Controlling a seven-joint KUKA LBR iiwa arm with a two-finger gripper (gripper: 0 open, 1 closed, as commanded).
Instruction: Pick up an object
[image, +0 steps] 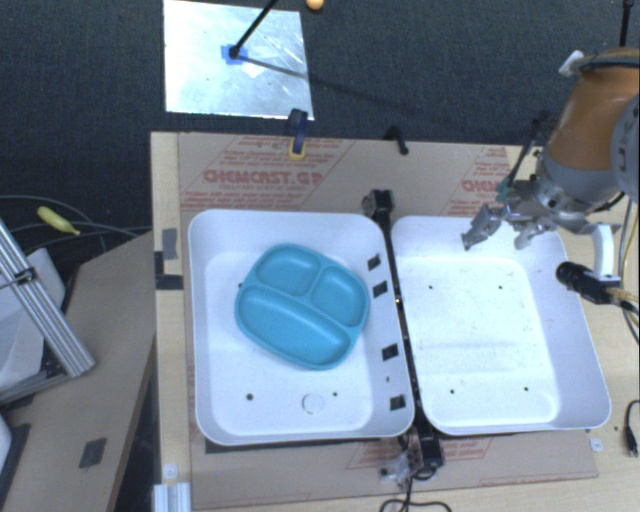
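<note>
While the arm (590, 120) leans in from the right, its gripper (500, 230) hangs above the far edge of the right bin (560, 400), near that bin's back rim. Its two fingers (478, 230) are spread apart with bare space between them, and nothing is caught there. They point down and leftward, toward the bin floor, clear of it as far as I can judge from this slant. An orange band sits high on the arm, grey metal below it.

Over in the left bin (215, 300) lies a blue plate (300, 305), the sort with three compartments, flat on the floor and turned a little askew. It rests around the middle of that bin, somewhat toward the back, well apart from the gripper and across the divide between the two bins. A faint round mark, perhaps a clear disc (313, 404), shows on the bin floor nearer the front; I cannot tell what it is.

Both bins sit side by side on a brown board (260, 175) printed with red lettering. Black clips (380, 205) hold the seam where the bins meet. Behind the board a shiny sheet (240, 60) lies on the dark carpet, with a small yellow-and-blue clamp (297, 133) at the board's back edge. A yellow thing (57, 220) lies off to the left by some cables.
</note>
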